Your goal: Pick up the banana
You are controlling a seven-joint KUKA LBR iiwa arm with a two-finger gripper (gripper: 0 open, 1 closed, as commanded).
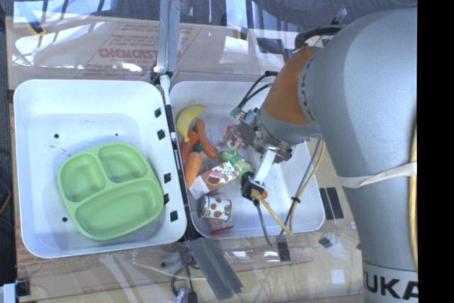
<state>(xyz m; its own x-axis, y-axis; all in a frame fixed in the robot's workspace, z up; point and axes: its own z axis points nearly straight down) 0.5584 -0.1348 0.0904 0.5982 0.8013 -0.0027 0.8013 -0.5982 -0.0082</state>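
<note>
The banana point(187, 120) is yellow and curved. It lies at the upper left of the right bin point(213, 86), close to the divider between the two bins. My gripper point(241, 144) hangs low over the middle of that bin, to the right of the banana and a little nearer the camera, above a cluster of small items. It stands apart from the banana, and nothing yellow is at its tip. The grey arm with its orange band point(287, 99) covers the bin's right side.
Orange carrots point(193, 165) lie just below the banana. A printed carton point(218, 174) and a small patterned can point(215, 208) sit toward the bin's front. A green divided plate point(110, 188) rests in the left bin point(28, 103).
</note>
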